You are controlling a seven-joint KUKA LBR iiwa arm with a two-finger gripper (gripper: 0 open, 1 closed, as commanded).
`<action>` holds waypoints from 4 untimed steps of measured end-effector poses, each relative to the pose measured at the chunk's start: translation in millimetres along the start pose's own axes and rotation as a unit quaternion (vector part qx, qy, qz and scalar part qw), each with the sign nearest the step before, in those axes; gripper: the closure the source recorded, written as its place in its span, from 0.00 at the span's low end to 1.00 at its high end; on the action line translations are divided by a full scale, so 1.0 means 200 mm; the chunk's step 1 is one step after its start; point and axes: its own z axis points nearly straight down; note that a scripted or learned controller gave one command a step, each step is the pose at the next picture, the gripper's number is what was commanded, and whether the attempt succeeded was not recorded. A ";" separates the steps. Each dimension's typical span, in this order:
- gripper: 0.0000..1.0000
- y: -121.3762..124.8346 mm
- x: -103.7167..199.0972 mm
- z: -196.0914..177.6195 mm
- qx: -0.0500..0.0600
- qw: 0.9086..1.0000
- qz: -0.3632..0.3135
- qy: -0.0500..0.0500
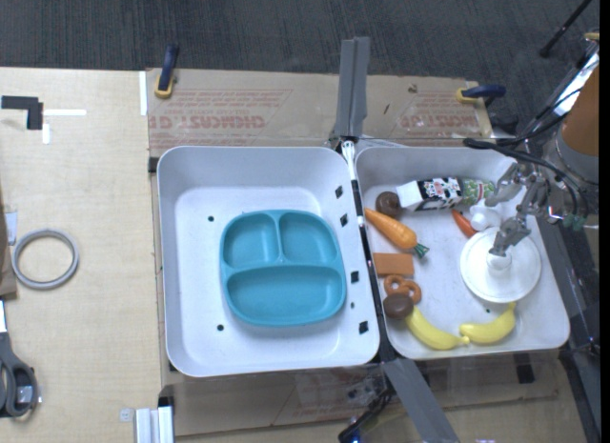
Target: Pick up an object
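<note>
A pale wooden counter (76, 174) is carrying two white bins. In the right bin (543, 332) a white plate (498, 274) is lying, the pincer (503, 241) hovering over it, grip state unclear. A carrot (393, 230), bananas (462, 332) and a milk carton (440, 191) are lying nearby.

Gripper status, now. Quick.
Gripper: over the white plate in the right bin; open or shut cannot be told, and nothing is seen between its fingers.
</note>
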 end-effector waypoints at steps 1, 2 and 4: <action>0.00 0.09 -0.20 0.34 0.000 0.998 0.063 0.015; 1.00 0.11 -0.23 0.28 -0.001 0.998 0.061 0.004; 0.00 0.34 -0.11 0.32 0.000 0.997 0.079 0.002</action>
